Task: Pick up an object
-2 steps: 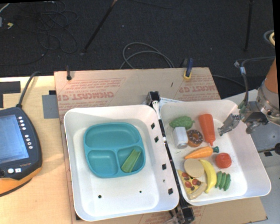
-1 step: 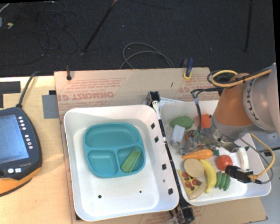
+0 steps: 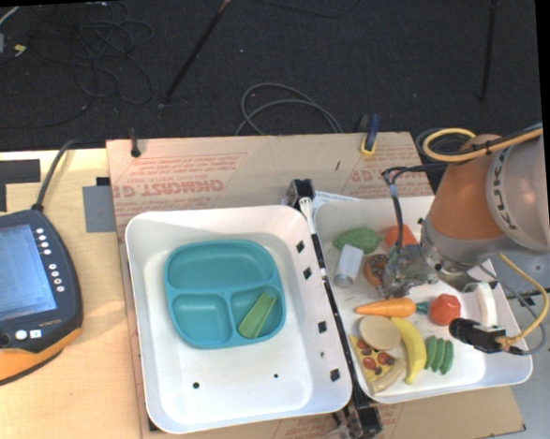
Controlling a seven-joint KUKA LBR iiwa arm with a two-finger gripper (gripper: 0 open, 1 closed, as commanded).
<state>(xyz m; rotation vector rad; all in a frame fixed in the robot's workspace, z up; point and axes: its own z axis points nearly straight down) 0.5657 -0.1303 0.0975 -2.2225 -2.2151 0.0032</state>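
The right bin [image 3: 511,373] holds toy food. An orange carrot [image 3: 386,307] lies across its middle, with a red tomato [image 3: 444,308] to its right. A yellow banana [image 3: 413,345], a pizza slice [image 3: 379,368], a tan round piece [image 3: 379,331] and green beans [image 3: 438,354] lie toward the front. A green leafy piece [image 3: 356,239], a grey can [image 3: 347,263] and an orange piece [image 3: 398,236] sit toward the back. My gripper [image 3: 393,269] hangs low in this bin, just above the carrot and right of the can; its tip is dark and cluttered.
The left bin [image 3: 163,362] carries a teal divided plate [image 3: 209,279] with a green piece [image 3: 257,315] in its front right compartment. A tablet [image 3: 16,279] lies at the far left of the bench. A black ridge [image 3: 322,286] separates the bins.
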